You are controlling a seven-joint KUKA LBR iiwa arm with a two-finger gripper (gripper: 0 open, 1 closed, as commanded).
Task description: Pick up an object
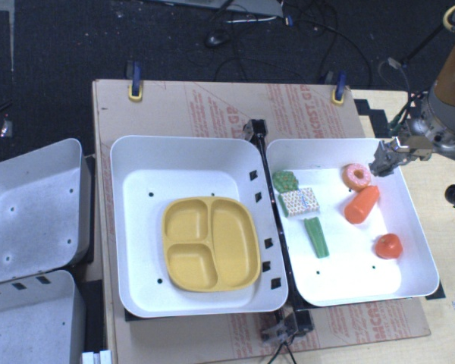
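Observation:
The right bin (pixel 409 279) holds a pink donut (pixel 356 176), an orange carrot (pixel 362 204), a red tomato-like piece (pixel 388 246), a green stick (pixel 316 236), a patterned block (pixel 299 201) and a green leafy piece (pixel 284 180). My gripper (pixel 384 163) hangs over the bin's upper right part, just right of the donut and above the carrot's top end. Nothing shows between its fingers.
The left bin (pixel 136 279) holds a yellow divided plate (pixel 211 243). Both bins rest on a cardboard sheet (pixel 182 105) fixed with yellow clamps (pixel 136 89). White trays (pixel 30 203) lie off the bench at the left. Cables run over the dark floor at the top.

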